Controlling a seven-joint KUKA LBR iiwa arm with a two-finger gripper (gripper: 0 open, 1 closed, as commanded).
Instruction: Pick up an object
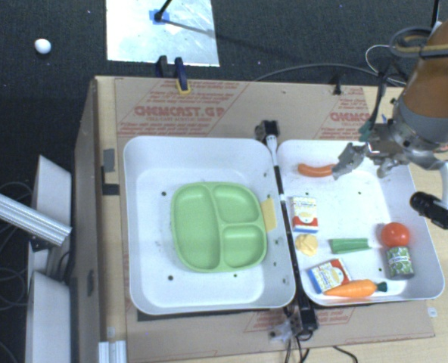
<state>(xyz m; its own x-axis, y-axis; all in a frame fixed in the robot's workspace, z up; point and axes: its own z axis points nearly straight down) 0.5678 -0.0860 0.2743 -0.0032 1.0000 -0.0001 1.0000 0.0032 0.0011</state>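
The right bin (424,240) holds several toy foods. An orange sausage (315,170) lies at its far left. A red and white carton (305,212), a yellow round piece (306,243) and a green piece (350,243) lie near the middle. A red tomato (395,234), a dark green bottle (399,262), a carrot (356,287) and a blue and white packet (328,274) sit toward the front. My gripper (365,163) hangs open over the bin's far side, just right of the sausage, with nothing between its fingers.
The left bin (144,203) holds a green divided plate (216,225), with a small yellow piece (269,214) by its right wall. A black divider (281,203) runs between the bins. The arm's grey body (428,119) overhangs the right bin's far right corner.
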